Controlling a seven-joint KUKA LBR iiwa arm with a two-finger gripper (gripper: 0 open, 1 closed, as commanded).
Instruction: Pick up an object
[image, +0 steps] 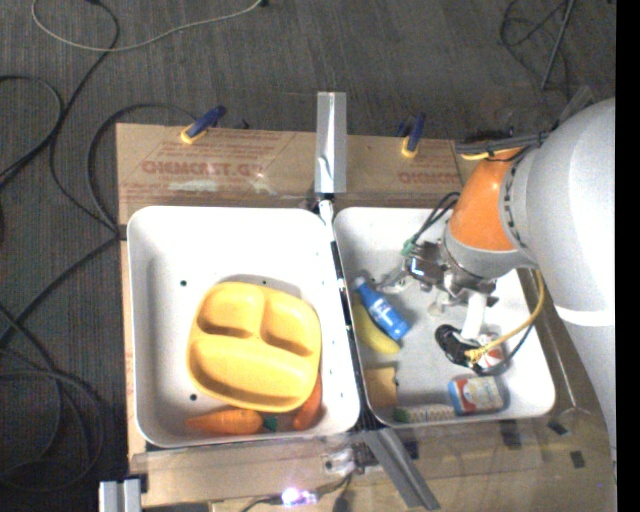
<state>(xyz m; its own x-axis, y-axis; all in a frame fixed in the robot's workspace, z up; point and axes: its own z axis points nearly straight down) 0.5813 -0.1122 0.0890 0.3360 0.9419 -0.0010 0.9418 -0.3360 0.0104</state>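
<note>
Gripper (422, 270): set over the upper middle of the right bin (380, 242), its metal parts facing the view's left. Open or closed: cannot be told from this slant. Whether it touches any item cannot be told either.

Arm (575, 200): enters from the view's right, with its broad grey body over the bin's right wall. The orange band (485, 215) sits just above the wrist, and the wrist is bent down and leftward into the bin.

Blue bottle (383, 310): nearest item to the gripper, just left of and below it. It lies tilted on the bin floor near the left wall, with its white cap toward the upper left.

Yellow fruit-like piece (374, 336): touches the bottle's lower side and is partly under it.

Tan block (381, 381): below the yellow piece, near the bin's front left corner.

Red, white and blue packet (478, 393): lies flat at the front of the right bin, well apart from the gripper.

Left bin (170, 260): holds a yellow divided tray (258, 345) resting over its lower centre.

Carrot (225, 422): lies along the front wall, partly under the tray's edge. A second orange piece (312, 404) shows at the tray's right.

Cardboard sheet (230, 165): behind both bins, with a clamp at either end.
</note>
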